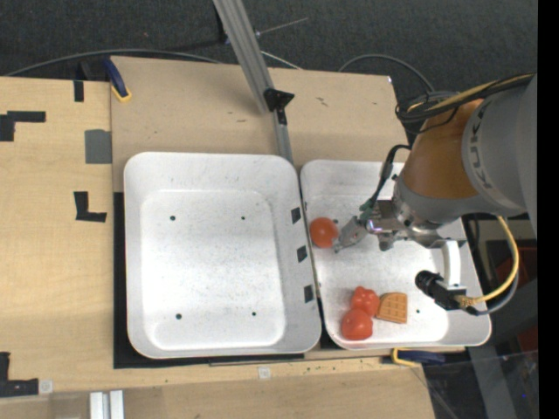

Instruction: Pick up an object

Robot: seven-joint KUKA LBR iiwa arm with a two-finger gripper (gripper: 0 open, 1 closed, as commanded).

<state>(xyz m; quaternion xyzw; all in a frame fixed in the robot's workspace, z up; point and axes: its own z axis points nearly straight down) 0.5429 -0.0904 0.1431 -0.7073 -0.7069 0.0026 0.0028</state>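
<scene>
Nearest us, two red pieces (358, 314) and a waffle-like piece (393, 307) lie at the right bin's (342, 175) front edge. We judge the approach underway: the jaws (360, 232) hang open and empty just beside an orange ball (323, 231) near the bin's left wall, leaving scant room there.

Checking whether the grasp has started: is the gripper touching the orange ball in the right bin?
Cannot tell. In the camera view the gripper sits right beside the orange ball, but neither a contact nor a gap shows plainly.
</scene>
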